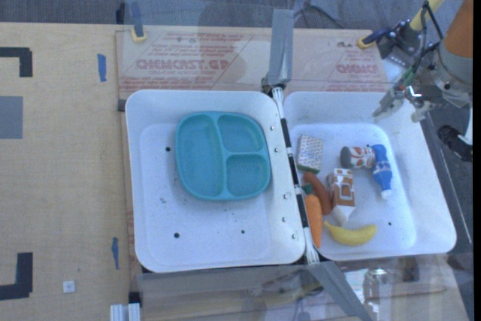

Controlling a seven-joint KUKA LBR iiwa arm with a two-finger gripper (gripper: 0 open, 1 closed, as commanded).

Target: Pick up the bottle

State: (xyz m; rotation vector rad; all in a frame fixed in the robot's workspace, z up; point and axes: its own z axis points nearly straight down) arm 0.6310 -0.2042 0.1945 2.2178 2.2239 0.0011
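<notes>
the two-finger gripper (400,103) hangs at the upper right of the right white bin (432,184), over its far rim, with its thin grey fingers spread apart and nothing between them. above it the grey arm with its orange band (460,34) comes in from the right edge, trailing yellow and black cables. the small blue plastic bottle with a white cap (381,170) lies on its side on the floor of the right bin, below the gripper and well apart from it; its long axis runs nearly up and down the view, tilted a little, with the white cap at the lower end pointing toward the near right. just to its left, touching or nearly so, lies a small grey and orange-white can (358,156). further left sit a silvery patterned packet (310,152), a brown and white carton (342,187), a brown sausage-shaped toy (319,192), an orange carrot (313,219) and a yellow banana (350,234) near the front wall. the left white bin (150,229) holds a teal plastic divided tray with three compartments (223,155).
</notes>
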